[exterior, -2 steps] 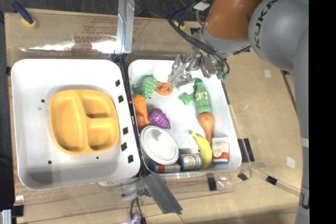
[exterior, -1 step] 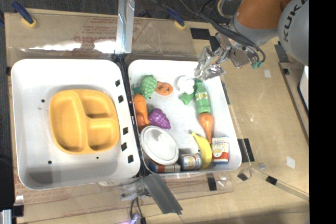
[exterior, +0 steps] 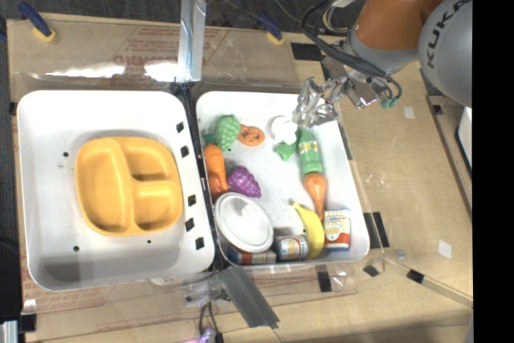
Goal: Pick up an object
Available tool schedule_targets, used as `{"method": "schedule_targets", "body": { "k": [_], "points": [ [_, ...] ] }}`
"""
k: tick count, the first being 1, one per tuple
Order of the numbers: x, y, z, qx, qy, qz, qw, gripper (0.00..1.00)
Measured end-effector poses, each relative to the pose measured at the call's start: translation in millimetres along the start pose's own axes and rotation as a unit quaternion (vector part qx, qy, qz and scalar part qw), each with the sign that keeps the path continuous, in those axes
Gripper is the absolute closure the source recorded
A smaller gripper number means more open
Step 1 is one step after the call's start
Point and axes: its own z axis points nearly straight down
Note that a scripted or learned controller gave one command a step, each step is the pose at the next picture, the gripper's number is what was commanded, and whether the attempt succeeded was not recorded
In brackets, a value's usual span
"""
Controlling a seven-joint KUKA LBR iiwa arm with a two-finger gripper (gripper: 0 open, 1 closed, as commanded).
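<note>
A dark ribbed floor is running along the top of the camera view, and below it a tan counter (exterior: 418, 197) is carrying 2 shallow white bins side by side; blue clamps (exterior: 38, 22) are sitting at the counter's far edge, and a strip of silver tape (exterior: 191, 40) is standing above the seam between the bins.

The left bin (exterior: 48, 173) is holding a yellow divided tray (exterior: 128, 185) lying flat near its middle, with 3 compartments facing up.

The right bin (exterior: 273, 173) is crowding many toy things together; a green bumpy vegetable (exterior: 226, 129) is lying at its far left, with an orange slice (exterior: 250, 136) just beside it; below them an orange carrot (exterior: 214, 166) is lying along the left wall, touching a purple grape bunch (exterior: 244, 181); a white bowl (exterior: 243, 222) is sitting nearer the front, and a can (exterior: 291, 247) is lying on its side beside it; a yellow banana (exterior: 311, 227) is curving next to a small red and white carton (exterior: 336, 227); a green bottle (exterior: 308, 153) is lying above a second orange carrot (exterior: 317, 190).

The gripper (exterior: 315, 107) is hanging over the bin's far right part, just above the green bottle; whether the jaws are open or closed cannot be told, and nothing is visibly sitting between them; the grey arm (exterior: 450, 36) with its orange band is reaching in from the right.
</note>
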Motion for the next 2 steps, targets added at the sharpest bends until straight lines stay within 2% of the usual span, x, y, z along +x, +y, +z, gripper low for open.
{"method": "schedule_targets", "body": {
  "k": [1,2],
  "points": [
    [41.2,81.0,-1.2,0.0,0.0,0.091,0.9958,1.0],
    [-9.5,105.2,37.0,0.0,0.0,0.207,0.9783,1.0]
  ]
}}
